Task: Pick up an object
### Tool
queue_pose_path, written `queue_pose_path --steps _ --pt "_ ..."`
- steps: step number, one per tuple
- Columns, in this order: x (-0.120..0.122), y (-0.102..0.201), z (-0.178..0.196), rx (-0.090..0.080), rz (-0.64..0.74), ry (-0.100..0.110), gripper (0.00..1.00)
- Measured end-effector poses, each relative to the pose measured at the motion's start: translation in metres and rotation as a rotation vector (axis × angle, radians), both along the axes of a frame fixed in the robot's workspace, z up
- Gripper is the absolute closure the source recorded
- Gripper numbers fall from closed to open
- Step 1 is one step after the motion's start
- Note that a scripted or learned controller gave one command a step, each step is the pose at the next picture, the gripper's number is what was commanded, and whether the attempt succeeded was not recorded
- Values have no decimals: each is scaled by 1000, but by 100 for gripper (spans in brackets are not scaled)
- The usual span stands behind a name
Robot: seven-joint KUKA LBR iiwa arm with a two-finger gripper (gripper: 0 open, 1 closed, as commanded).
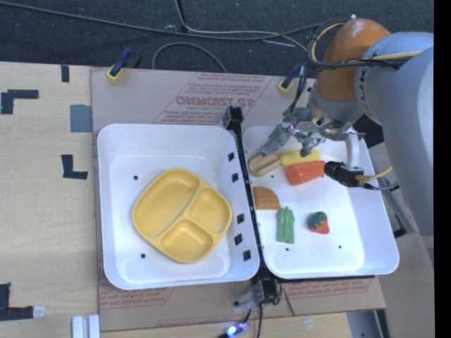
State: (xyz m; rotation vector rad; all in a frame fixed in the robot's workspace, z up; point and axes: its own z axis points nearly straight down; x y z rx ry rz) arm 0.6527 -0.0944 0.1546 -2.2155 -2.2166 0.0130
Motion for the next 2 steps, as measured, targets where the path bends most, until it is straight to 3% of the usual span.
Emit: queue_pose_path --steps 1,2 --pt "-6 -4 -48 0 0 -3 0" --pt "-5 -3 -37 0 2 -4 100"
